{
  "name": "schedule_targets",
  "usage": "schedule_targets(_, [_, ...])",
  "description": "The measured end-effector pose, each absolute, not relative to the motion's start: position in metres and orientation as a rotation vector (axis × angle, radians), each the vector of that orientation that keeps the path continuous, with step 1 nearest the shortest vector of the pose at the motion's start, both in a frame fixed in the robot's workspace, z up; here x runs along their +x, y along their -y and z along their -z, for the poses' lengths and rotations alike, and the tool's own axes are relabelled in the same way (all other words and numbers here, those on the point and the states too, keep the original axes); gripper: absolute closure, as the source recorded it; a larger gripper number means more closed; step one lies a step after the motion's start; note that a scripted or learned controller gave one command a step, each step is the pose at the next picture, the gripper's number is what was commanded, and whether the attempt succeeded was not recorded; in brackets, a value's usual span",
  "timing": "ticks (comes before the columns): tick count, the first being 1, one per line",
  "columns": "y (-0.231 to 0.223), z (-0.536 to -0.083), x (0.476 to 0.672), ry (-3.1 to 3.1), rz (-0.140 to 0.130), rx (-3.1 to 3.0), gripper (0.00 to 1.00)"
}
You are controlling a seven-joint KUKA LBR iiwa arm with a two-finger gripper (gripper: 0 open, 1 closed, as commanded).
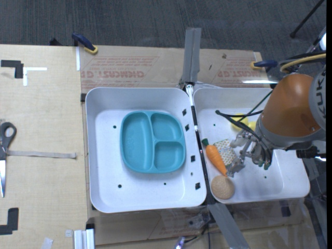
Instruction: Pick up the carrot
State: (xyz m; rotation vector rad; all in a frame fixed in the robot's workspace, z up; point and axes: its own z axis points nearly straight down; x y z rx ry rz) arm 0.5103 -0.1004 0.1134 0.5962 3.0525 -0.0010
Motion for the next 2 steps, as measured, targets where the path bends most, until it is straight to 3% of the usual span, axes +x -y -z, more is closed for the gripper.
schedule_targets(2, [0.0932, -0.0993, 0.5164, -2.994, -0.005, 0.887, 0.0])
